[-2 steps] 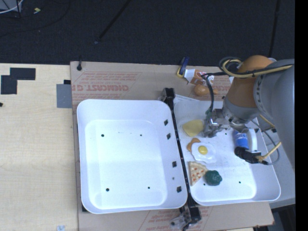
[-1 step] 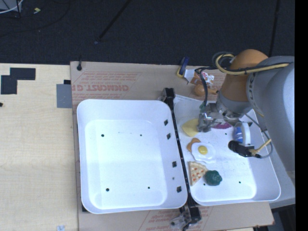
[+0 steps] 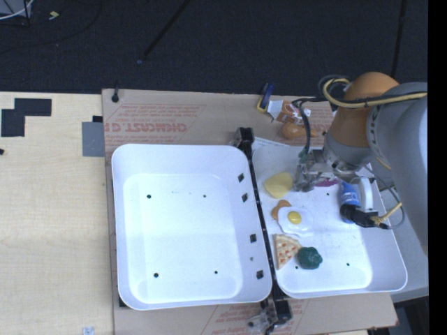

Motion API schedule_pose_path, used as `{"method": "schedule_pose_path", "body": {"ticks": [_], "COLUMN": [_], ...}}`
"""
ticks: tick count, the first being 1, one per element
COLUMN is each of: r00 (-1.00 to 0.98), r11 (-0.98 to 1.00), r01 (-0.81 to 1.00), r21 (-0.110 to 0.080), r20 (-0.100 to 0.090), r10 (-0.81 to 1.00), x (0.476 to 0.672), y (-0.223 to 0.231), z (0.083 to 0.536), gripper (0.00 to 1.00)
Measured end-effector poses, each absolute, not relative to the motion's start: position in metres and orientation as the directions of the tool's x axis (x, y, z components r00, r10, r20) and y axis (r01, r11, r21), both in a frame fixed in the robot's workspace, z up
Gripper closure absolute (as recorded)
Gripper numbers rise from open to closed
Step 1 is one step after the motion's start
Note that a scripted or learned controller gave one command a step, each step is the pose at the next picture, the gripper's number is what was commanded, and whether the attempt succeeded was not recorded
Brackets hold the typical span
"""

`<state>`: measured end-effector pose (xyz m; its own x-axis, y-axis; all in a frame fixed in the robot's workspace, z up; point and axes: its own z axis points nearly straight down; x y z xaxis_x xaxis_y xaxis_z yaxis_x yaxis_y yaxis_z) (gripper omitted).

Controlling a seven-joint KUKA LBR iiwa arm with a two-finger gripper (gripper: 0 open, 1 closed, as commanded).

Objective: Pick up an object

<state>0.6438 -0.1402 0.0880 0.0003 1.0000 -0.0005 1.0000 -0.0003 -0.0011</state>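
Dark carpet backs a pale wooden surface [image 3: 49, 243]. Over the right bin [image 3: 380, 274] hangs the tool [image 3: 305, 180]; whether it grips anything, I cannot tell. Just left lies a yellow piece [image 3: 279, 184], below it a fried egg [image 3: 294, 219], waffle [image 3: 284, 248] and green lump [image 3: 309, 258].

- two shallow white plastic bins, left one [image 3: 181, 229] with small black dots on its floor, right one [image 3: 363, 271]
- pale yellow flat toy piece [image 3: 279, 184]
- white fried-egg toy with yellow yolk [image 3: 294, 219]
- tan waffle-pattern toy wedge [image 3: 284, 249]
- dark green lumpy toy [image 3: 309, 258]
- blue cylindrical item [image 3: 350, 195]
- grey arm with orange band [image 3: 370, 93], right of frame
- brown cardboard sheet with red print [image 3: 160, 121]
- light wood bench with black and grey squares [image 3: 49, 208], left of frame
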Motion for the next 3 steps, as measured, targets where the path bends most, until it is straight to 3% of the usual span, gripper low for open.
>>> {"method": "schedule_pose_path", "body": {"ticks": [3], "r00": [-0.002], "r11": [0.002], "r01": [1.000], "r21": [-0.003], "r20": [0.000], "r10": [1.000], "x": [0.6434], "y": [-0.1357], "z": [0.0875], "gripper": [1.00]}}
